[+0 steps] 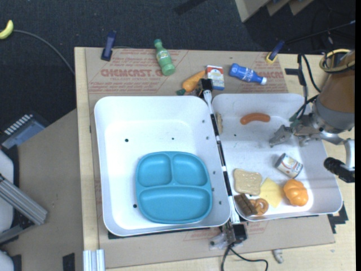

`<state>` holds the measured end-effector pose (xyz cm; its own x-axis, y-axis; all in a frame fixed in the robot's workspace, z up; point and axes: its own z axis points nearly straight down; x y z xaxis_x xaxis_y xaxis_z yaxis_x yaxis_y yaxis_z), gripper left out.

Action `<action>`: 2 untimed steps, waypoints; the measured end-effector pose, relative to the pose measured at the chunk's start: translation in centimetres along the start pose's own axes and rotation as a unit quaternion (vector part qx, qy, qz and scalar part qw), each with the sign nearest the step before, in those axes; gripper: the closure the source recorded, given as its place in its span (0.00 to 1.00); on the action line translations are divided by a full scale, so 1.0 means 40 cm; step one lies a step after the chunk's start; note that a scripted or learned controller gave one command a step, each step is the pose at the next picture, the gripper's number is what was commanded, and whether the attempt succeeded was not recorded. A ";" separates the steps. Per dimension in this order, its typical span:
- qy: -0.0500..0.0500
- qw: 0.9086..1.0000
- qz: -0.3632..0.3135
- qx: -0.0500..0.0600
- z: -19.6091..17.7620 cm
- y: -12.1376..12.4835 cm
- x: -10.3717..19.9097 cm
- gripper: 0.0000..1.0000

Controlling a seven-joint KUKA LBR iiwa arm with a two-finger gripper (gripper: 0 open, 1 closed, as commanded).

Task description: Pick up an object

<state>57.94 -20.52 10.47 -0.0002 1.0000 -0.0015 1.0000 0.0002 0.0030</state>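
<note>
Over right bin (333,199), hand (280,137) open, nothing held; sausage (255,118) just beyond it

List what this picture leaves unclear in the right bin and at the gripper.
- Gripper, camera view: small and blurred over the right bin; nothing shows between its fingers, but their spread is unclear.
- Can: label too small to read.
- Pretzel: lies at the bin's front rim, partly under the bread.
- Cheese: one corner covered by the bread.
- Arm: cut off by the picture's right edge.
</note>
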 end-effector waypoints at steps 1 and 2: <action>0.001 1.000 0.000 0.002 0.051 -0.113 0.040 0.00; 0.001 1.000 0.001 0.002 0.050 -0.253 0.008 0.00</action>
<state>47.84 -20.21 8.42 0.0018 1.0000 0.0002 1.0000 -0.0018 -0.0018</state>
